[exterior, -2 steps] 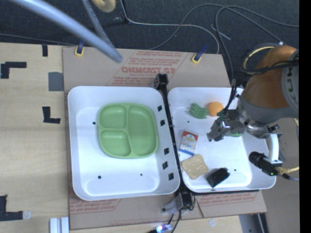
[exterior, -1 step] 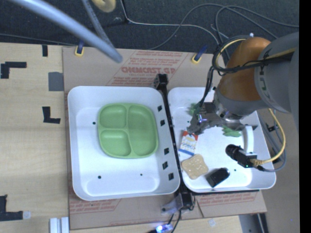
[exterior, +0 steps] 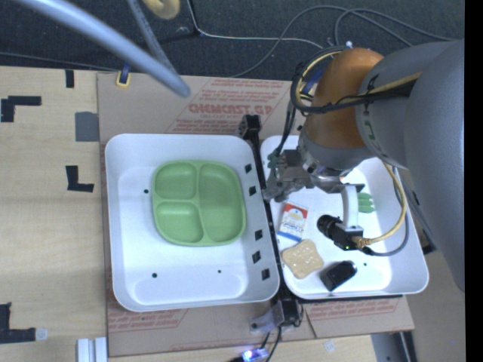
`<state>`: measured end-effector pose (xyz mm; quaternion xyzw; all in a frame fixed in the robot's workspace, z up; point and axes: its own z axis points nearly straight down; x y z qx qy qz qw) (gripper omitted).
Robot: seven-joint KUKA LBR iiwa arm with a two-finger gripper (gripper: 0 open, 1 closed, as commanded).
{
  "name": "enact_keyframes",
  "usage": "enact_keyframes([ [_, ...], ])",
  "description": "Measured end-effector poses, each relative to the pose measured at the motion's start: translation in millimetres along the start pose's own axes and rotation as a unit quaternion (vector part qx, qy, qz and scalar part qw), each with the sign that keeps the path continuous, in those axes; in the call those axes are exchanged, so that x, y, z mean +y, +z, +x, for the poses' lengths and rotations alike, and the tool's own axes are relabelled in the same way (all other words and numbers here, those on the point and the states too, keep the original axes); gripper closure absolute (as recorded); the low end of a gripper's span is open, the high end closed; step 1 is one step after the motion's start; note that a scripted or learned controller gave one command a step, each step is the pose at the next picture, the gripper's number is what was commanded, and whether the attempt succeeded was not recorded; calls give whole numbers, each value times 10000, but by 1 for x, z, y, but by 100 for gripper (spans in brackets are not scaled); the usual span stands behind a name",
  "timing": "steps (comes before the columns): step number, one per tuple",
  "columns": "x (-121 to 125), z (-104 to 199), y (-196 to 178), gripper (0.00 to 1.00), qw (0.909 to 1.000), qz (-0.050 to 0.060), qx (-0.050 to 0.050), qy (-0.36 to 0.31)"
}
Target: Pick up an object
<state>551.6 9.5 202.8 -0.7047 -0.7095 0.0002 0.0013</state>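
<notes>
My gripper (exterior: 281, 189) hangs low over the left side of the right bin (exterior: 407, 274), close to the wall between the bins. Just below it lies a small red, white and blue box (exterior: 293, 222). Nearer the front sit a tan square cracker-like piece (exterior: 303, 259) and a black block (exterior: 338, 275). A small green thing (exterior: 366, 202) peeks out by the right side of the arm. The wrist hides the bin's back half.
The left bin (exterior: 124, 202) holds a green divided plate (exterior: 199, 203) in its middle. The grey arm with its orange band (exterior: 343, 104) covers the right bin's back and right side. Cables trail over the dark floor behind the bench.
</notes>
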Motion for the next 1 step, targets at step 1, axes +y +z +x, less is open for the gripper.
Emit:
enact_keyframes([
  [1,24,47,-14,100,10000,-13,1,2],
])
